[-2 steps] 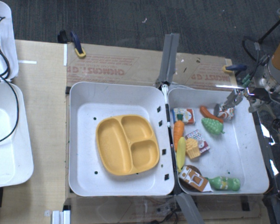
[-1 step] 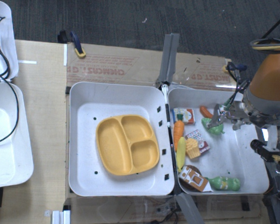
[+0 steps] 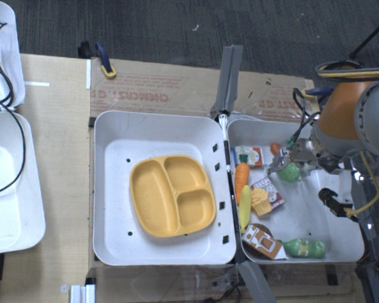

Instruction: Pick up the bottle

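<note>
1. The gripper (image 3: 285,165) hovers in the right bin (image 3: 356,254), by a small green ball (image 3: 291,172); its grip state is unreadable.
2. The green bottle (image 3: 306,249) lies on its side well toward the bin's near edge, long axis crosswise.

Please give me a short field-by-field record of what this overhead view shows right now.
left bin: holds a yellow divided plate
right bin: holds the toys and packets below
bottle: green, lying on its side near the right bin's front edge
carrot: by the right bin's left wall
corn: beside the carrot
banana: along the left wall, in front of the carrot
gripper: low over a round green item near the right bin's back, apart from the bottle
</note>
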Controlling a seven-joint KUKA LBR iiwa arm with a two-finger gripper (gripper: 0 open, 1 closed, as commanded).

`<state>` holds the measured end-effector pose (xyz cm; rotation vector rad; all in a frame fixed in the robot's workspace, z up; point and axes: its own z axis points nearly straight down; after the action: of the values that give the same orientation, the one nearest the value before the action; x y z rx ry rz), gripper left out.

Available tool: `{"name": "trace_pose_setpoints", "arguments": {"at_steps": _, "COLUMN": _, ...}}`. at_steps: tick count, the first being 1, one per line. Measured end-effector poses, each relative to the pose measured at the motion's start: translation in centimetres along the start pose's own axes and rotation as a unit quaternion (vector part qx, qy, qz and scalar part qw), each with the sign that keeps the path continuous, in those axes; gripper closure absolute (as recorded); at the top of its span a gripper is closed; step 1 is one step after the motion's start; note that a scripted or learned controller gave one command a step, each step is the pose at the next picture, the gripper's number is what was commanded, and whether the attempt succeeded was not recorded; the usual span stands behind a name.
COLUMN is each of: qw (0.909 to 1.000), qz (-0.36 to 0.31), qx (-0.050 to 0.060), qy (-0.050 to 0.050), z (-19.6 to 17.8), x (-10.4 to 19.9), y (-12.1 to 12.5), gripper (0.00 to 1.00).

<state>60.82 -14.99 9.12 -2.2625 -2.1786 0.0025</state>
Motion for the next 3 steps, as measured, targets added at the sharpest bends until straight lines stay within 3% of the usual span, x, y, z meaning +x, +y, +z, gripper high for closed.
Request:
{"name": "trace_pose_setpoints", "arguments": {"at_steps": 1, "qw": 1.0, "qz": 0.002, "qx": -0.001, "qy": 0.0, "z": -1.1, "x": -0.1, "y": 0.1, "gripper": 1.0}}
{"name": "trace_pose_setpoints", "arguments": {"at_steps": 2, "qw": 0.9978, "qz": -0.066, "qx": -0.001, "qy": 0.0, "z": -15.1, "x": 9.9, "y": 1.1, "gripper": 1.0}}
{"name": "trace_pose_setpoints", "arguments": {"at_steps": 3, "qw": 0.9866, "qz": -0.163, "qx": -0.001, "qy": 0.0, "z": -17.8, "x": 19.4, "y": 0.6, "gripper": 1.0}}
